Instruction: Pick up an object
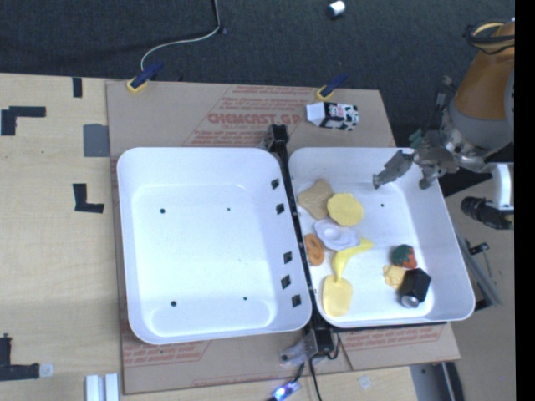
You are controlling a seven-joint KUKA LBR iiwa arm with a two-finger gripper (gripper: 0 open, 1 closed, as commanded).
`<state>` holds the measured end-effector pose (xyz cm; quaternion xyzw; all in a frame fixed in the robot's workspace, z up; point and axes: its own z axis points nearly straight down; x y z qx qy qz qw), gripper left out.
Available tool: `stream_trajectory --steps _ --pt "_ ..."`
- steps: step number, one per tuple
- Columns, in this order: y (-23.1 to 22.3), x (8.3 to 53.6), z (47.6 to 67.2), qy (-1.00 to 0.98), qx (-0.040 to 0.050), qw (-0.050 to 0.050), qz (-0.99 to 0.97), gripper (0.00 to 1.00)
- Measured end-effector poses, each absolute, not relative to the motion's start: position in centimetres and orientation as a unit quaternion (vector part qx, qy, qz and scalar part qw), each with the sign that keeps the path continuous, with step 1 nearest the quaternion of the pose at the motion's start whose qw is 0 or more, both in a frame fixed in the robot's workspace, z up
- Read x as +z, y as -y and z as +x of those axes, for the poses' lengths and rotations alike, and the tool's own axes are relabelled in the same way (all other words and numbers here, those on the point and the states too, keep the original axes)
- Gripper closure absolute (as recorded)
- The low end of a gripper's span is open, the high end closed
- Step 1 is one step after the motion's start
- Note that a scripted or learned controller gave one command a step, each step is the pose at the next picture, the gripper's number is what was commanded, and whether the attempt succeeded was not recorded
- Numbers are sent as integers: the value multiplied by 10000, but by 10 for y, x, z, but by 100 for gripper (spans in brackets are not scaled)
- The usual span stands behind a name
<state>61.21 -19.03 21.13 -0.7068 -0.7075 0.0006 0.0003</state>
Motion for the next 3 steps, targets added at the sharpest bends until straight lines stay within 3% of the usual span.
stream_trajectory --steps 1,2,3 --pt "118 319 655 7108 -48 -48 -7033 0" --pt "123 322 652 7083 8 -7 -7059 100" --pt "103 424 657 7086 -35 -45 -7056 100"
